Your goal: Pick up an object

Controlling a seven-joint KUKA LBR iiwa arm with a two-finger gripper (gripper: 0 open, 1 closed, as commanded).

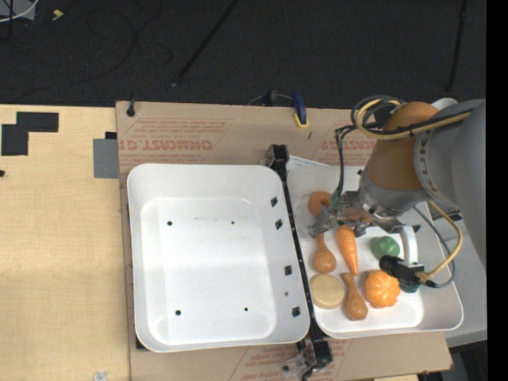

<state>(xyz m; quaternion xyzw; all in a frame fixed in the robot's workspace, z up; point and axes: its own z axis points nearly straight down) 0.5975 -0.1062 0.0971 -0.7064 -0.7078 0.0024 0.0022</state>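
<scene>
Down in the right bin [444, 316], toward the right of the frame, my claw [340, 217] hangs low over the pile of toy food; whether it is apart or together I cannot tell, since my own wrist covers much of it. Its tip sits at the top end of the carrot [348, 248], which lies lengthwise pointing to the lower edge. Just left of my claw is a small orange ball [318, 202], partly hidden. Below that lies a tan pear-shaped piece [323, 255], and under it a pale round disc [327, 290]. Beside the disc rests a second tan piece [354, 298], touching an orange pumpkin-like fruit [382, 289]. A green piece [386, 246] sits above the pumpkin (partly behind a black cable). Filling the middle of the frame is the left bin [139, 252], on my cardboard-covered surface [198, 137].
</scene>
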